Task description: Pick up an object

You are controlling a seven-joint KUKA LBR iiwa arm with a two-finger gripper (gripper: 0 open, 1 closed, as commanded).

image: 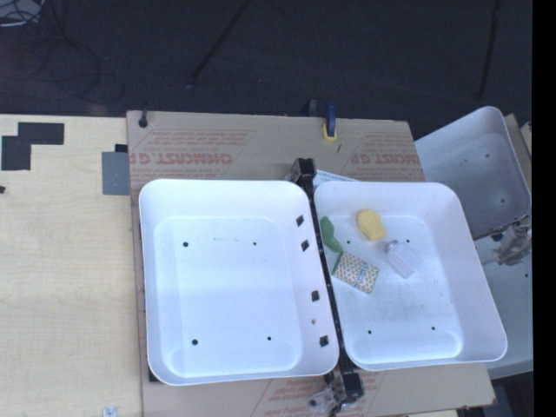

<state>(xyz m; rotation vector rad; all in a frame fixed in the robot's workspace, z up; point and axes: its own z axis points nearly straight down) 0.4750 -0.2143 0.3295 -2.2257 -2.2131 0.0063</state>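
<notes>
Several small objects lie in the right bin (469, 320). A yellow rounded piece (371, 225) sits near the bin's back. A green piece (330, 234) rests against the left wall. In front of it lies a flat patterned packet (356, 272). A small pale translucent object (401, 258) lies to the right of the packet.
The left bin (165, 354) stands beside the right one on a brown cardboard sheet (226, 146). Black clips (304, 170) join the bins along the middle. A grey metal plate (473, 159) sits at the right. A blue and yellow clamp (330, 122) is at the board's back edge.
</notes>
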